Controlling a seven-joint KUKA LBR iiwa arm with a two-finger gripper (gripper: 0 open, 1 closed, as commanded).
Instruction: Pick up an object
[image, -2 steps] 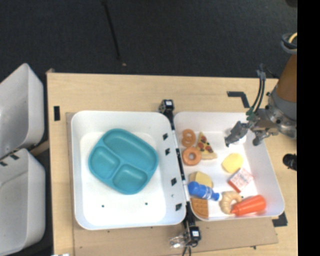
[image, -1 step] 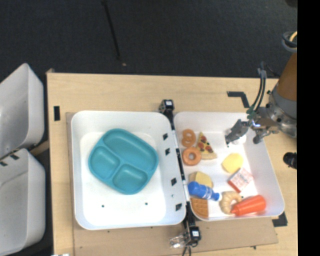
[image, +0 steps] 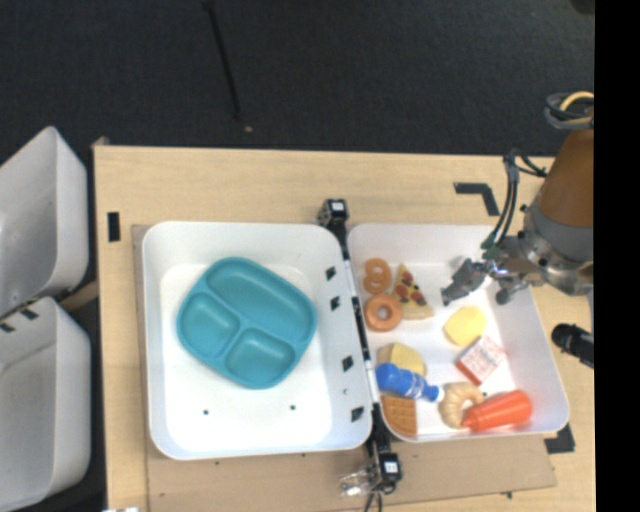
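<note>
My gripper hangs over the upper right part of the right bin, its two dark fingers spread open with nothing between them. Just below it lies a yellow cheese-like block. Left of it are two brown doughnuts and a pizza slice. Lower in the bin lie a red and white box, a blue bottle, a waffle, an orange carrot, a pale croissant-like piece and a yellow wedge.
The left bin holds a teal divided plate. A raised divider with black clips runs between the bins. The arm's orange band stands at the right edge. White chairs sit left of the bench.
</note>
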